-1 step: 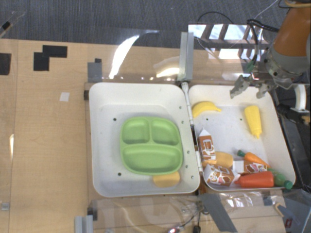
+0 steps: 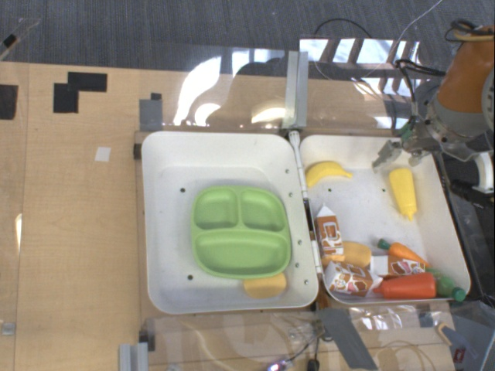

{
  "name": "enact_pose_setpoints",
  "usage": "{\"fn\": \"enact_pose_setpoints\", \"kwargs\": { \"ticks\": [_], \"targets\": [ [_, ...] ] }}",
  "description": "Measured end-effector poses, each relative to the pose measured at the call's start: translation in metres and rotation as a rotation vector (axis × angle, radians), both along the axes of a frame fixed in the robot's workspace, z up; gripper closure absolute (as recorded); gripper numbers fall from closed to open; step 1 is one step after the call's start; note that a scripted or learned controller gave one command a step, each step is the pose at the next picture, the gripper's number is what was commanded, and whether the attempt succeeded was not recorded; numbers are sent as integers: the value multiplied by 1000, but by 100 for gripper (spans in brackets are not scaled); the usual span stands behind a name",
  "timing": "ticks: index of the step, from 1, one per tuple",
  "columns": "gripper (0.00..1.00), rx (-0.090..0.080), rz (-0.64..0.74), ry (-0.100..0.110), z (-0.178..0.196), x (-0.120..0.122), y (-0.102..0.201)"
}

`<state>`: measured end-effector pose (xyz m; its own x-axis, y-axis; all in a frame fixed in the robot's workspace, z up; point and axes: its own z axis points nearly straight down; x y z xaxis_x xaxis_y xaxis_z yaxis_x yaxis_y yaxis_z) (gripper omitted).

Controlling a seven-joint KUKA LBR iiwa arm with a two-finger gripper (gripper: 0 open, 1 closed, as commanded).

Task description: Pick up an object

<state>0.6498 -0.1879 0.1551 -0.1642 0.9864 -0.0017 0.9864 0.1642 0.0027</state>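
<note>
The step in hand looks like the approach: the tool hangs over the far end of the right bin, at about one o'clock in the view, and nothing sits between its fingers. The two fingers appear spread apart, one tip pointing toward the bin's middle and the other toward the rim on the arm's side, though they are small and partly in shadow.

The closest candidate for picking is the yellow corn cob, lying lengthwise just below the tool, toward six o'clock from it. A yellow banana lies at nine o'clock from the tool, near the divider between the bins. At the near end of the right bin, a crowded heap holds a small carton, a carrot, a red pepper and some packaged pieces touching one another.

My judgement is that the next move calls for a short shift toward six o'clock to centre over the corn, a turn so the fingers straddle its narrow width, then a descent and a close.

The arm comes in from three o'clock, its orange band high at the view's upper right, wrist bent downward and inward over the bin's far corner.

The left bin holds a green divided plate with a yellow-orange piece at its six o'clock edge.
</note>
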Motion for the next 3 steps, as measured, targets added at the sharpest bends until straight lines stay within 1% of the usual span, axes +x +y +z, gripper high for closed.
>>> {"fn": "enact_pose_setpoints", "kwargs": {
  "ticks": [1,2,3],
  "targets": [
    [0,0,22,-3,-43,-24,-12],
    [0,-1,14,-8,-66,-44,-18],
    [0,-4,245,-11,-65,-57,3]
  ]
}}
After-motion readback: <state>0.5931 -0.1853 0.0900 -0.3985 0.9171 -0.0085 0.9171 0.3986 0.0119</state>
